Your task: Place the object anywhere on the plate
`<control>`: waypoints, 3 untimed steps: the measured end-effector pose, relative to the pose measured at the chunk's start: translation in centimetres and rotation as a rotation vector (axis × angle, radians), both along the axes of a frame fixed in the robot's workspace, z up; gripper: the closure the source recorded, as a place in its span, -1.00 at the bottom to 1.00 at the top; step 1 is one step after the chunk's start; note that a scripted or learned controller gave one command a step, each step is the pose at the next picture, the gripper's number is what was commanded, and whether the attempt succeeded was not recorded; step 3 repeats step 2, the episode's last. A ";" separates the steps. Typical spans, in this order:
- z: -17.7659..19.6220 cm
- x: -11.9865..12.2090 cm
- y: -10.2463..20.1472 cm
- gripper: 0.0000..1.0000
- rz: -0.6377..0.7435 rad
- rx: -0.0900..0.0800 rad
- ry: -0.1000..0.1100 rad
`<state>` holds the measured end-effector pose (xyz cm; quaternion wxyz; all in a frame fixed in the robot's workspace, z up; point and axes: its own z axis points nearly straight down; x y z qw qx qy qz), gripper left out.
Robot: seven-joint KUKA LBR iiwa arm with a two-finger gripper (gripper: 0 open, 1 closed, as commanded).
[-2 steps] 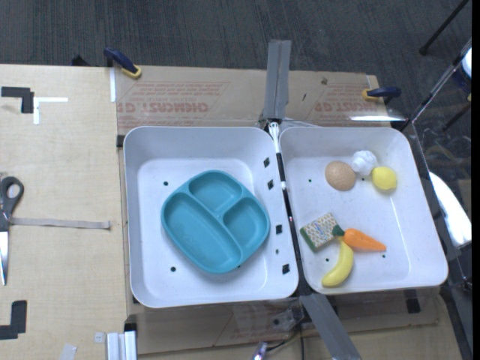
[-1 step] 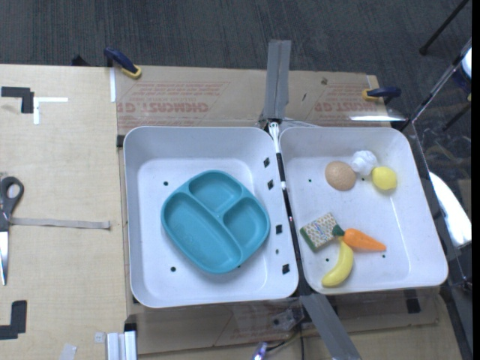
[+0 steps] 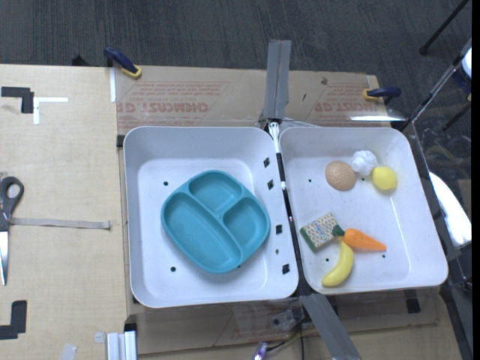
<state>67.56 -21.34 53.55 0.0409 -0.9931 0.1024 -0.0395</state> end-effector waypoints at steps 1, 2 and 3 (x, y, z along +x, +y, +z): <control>0.7 0.2 0.0 1.00 -0.004 0.010 -0.010; 1.4 0.4 0.0 1.00 -0.008 0.021 -0.019; 1.4 0.4 0.0 1.00 -0.008 0.021 -0.019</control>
